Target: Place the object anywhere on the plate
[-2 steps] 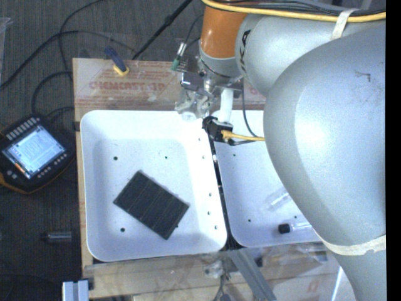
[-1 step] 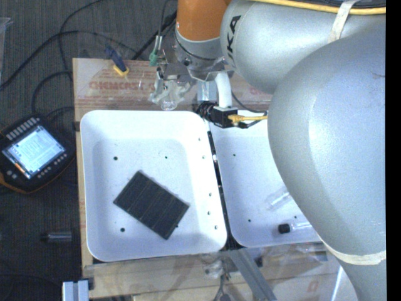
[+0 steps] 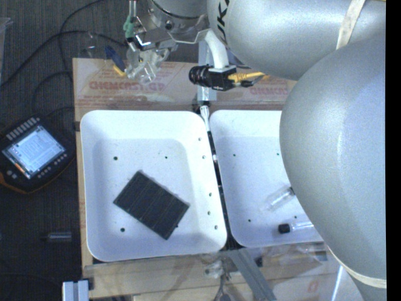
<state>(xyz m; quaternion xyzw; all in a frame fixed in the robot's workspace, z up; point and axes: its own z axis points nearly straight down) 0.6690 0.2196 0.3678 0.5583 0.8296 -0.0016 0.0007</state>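
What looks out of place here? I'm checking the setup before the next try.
The flat dark rectangular plate lies askew in the left white bin, its edges at a slant to the bin's walls. In the right white bin, small clear plastic pieces lie loose near the arm. Nothing looks spilled or broken.

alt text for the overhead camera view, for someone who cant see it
A large grey robot arm reaches in from the right, its gripper raised beyond the far edge of two white bins. A dark rectangular plate lies flat and askew in the left bin. Small clear objects lie in the right bin, partly hidden by the arm.
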